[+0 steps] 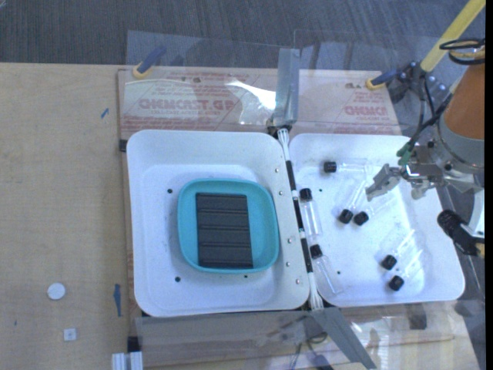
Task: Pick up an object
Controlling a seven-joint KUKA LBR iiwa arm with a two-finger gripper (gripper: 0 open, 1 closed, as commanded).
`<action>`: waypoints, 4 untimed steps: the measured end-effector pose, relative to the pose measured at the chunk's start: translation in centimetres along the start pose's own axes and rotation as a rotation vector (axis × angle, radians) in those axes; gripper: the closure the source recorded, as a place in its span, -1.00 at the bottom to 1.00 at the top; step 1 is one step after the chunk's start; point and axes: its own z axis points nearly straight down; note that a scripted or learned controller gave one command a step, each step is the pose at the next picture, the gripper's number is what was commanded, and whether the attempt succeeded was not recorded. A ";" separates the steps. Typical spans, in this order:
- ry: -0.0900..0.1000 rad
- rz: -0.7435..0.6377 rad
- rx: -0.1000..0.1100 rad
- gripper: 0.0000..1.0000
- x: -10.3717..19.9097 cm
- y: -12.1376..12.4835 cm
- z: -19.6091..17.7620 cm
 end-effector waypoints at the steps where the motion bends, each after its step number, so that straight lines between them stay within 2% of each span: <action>1: 0.000 -0.053 0.000 -1.00 -1.5 3.1 7.3; 2: -0.002 -0.177 -0.003 -1.00 0.1 3.9 14.8; 3: -0.004 -0.186 -0.010 -1.00 -4.2 4.4 15.5; 4: -0.002 -0.225 -0.009 -1.00 -1.5 1.9 15.5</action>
